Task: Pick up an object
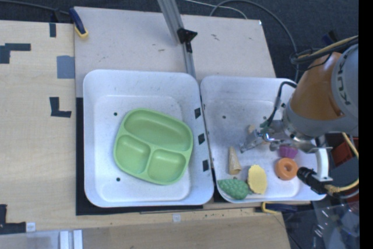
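The tabletop (pixel 35 143) carries two white bins set edge to edge, so anything lifted from one has only a low shared rim to cross. The left bin (pixel 93 125) holds a green divided plate (pixel 153 146) lying flat near its middle, with bare floor around it on every side. The right bin (pixel 233 96) is bare across its upper half, while the small things crowd its lower edge, probably where earlier drops let them slide. The arm (pixel 317 96) comes in from the right, and its gripper (pixel 256 138) sits low over the middle of this bin; I cannot tell how the fingers stand, and nothing shows between them. Just below it lies a tan stick (pixel 233 160), then a green lump (pixel 234 188) and a yellow piece (pixel 257 179) close against the rim, an orange ring (pixel 286 168), and a purple piece (pixel 287 151) partly under the wrist. The stick looks the nearest candidate, with open floor on its left.
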Robot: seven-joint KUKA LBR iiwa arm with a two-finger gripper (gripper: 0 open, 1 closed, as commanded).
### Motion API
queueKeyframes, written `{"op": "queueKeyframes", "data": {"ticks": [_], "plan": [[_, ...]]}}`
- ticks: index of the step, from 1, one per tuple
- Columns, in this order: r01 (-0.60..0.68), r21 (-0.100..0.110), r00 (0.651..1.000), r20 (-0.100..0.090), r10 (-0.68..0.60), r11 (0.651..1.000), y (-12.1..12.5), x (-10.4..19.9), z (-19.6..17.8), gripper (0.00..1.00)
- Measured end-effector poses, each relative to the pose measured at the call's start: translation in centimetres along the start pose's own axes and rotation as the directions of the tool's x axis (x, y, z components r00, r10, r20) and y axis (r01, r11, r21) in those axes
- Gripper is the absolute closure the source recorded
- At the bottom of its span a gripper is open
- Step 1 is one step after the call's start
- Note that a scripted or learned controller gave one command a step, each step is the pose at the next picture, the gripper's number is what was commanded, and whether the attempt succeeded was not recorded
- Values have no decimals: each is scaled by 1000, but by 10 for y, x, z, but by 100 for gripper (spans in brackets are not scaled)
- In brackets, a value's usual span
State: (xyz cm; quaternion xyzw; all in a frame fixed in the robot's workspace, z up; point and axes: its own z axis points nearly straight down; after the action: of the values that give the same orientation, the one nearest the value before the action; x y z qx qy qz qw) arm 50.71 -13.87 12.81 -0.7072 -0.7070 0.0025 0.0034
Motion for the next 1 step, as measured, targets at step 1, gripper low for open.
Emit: {"op": "queueKeyframes", "data": {"ticks": [1], "plan": [[3,-4,1000,-1,-3,1000,1,1,-13,100]]}}
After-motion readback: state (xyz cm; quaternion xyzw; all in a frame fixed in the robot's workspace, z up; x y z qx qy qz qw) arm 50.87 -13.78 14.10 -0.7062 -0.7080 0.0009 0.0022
